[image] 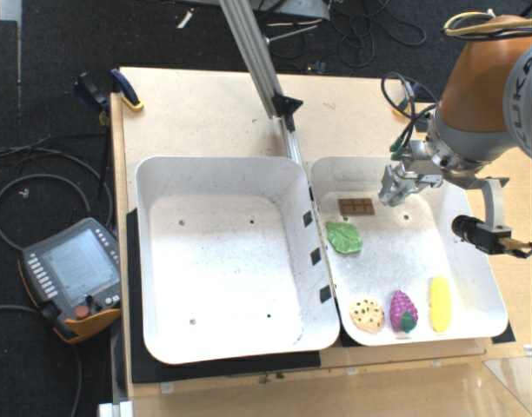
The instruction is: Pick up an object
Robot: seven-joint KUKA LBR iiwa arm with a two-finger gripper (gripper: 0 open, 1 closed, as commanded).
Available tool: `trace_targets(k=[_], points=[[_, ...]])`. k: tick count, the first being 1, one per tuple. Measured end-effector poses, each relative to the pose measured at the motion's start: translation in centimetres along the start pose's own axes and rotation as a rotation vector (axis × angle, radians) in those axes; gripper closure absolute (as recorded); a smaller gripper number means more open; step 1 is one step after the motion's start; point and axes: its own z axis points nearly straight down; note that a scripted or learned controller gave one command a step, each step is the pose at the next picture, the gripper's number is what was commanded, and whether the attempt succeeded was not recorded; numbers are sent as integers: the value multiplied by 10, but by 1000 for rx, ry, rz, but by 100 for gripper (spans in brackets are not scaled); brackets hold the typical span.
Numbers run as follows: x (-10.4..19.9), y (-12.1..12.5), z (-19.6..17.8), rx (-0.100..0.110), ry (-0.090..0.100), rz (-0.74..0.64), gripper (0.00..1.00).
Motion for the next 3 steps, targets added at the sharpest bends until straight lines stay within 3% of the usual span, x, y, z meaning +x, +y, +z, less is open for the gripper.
trace_targets(k=[1,3], points=[[54,21,11,2,0,-1,100],[153,40,0,0,1,-1,100]])
